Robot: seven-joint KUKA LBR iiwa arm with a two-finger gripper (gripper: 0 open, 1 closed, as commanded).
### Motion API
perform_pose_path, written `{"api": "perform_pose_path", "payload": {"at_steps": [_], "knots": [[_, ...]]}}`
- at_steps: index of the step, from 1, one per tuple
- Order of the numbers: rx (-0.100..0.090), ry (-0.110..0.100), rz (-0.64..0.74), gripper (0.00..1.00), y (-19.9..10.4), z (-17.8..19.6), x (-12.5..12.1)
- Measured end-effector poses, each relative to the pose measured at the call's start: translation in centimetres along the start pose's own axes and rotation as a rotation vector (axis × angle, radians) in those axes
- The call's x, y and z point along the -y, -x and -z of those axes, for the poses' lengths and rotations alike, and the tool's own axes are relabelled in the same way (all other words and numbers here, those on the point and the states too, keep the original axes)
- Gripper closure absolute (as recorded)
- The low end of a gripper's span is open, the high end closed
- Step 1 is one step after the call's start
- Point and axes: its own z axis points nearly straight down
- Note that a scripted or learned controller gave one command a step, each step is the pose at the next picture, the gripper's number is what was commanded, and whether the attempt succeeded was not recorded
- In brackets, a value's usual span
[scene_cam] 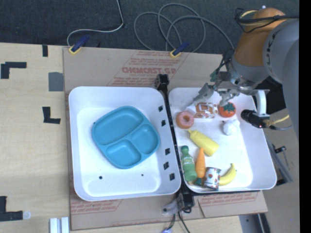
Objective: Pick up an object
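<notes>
The gripper hangs over the far part of the right bin, its two fingers spread apart with nothing between them; one finger slants toward the bin's left side, the other ends just above a toy tomato; beside the tomato lies a small orange-and-white packet, its long axis running left to right, and left of that a pink doughnut lies flat; a small white object sits just in front of the tomato. Nearer the middle a yellow bottle lies on its side, its long axis slanting from far-left to near-right; an orange carrot points away from the camera, beside a green bottle lying parallel to it; a small can and a banana rest at the near edge. The left bin holds a blue divided plate; both bins stand on brown cardboard over a pale wooden bench; grey cables loop on dark carpet beyond.
</notes>
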Motion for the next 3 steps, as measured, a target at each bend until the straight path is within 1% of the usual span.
{"api": "perform_pose_path", "payload": {"at_steps": [1, 2, 3], "knots": [[0.000, -0.002, -0.001, 0.00, -0.6, -4.5, 6.1], [0.000, 0.004, -0.002, 0.00, -2.2, -10.5, 8.2], [0.005, 0.008, -0.002, 1.00, -2.1, -9.5, 8.1]]}}
